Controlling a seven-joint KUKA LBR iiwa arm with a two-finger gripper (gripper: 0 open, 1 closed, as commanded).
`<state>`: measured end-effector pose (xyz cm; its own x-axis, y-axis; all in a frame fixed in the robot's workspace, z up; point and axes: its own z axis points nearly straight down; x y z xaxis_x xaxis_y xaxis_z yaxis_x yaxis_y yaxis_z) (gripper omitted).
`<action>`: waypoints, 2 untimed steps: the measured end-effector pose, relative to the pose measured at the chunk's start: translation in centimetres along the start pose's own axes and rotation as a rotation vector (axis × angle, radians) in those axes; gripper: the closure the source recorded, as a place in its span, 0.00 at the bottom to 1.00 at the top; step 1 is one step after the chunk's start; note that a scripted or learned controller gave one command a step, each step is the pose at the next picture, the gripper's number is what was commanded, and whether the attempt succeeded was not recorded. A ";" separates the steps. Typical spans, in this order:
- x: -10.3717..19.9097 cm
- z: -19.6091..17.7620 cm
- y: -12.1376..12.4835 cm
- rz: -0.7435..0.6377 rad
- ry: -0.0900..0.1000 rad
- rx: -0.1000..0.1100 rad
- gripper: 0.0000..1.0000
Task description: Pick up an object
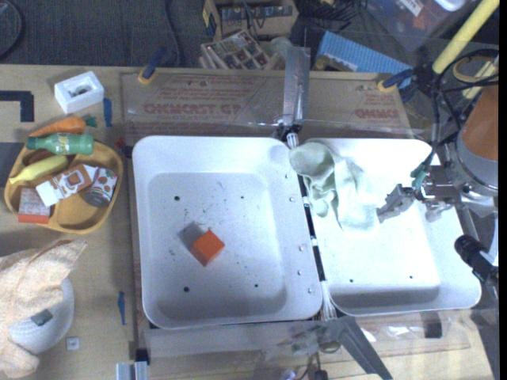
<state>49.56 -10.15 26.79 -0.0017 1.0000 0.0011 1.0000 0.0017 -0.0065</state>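
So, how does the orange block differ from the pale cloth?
The orange block is small, solid and boxy; the pale cloth is larger, soft and crumpled. The block lies in the left bin, the cloth in the right bin, draped over the dividing rim. The cloth lies near the gripper, the block far from it.

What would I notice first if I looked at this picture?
Probably the bright orange block, sitting alone in the left bin. Next, the pale crumpled cloth draped over the divide into the right bin, with the robot's hand right at its edge. Off to the left, a yellow bowl full of toy food adds colour.
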 end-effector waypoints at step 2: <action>0.3 17.6 9.1 -0.096 -0.001 -0.004 0.00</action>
<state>58.55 -9.86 9.13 -0.0977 0.9952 0.0007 0.9952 0.0977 -0.0027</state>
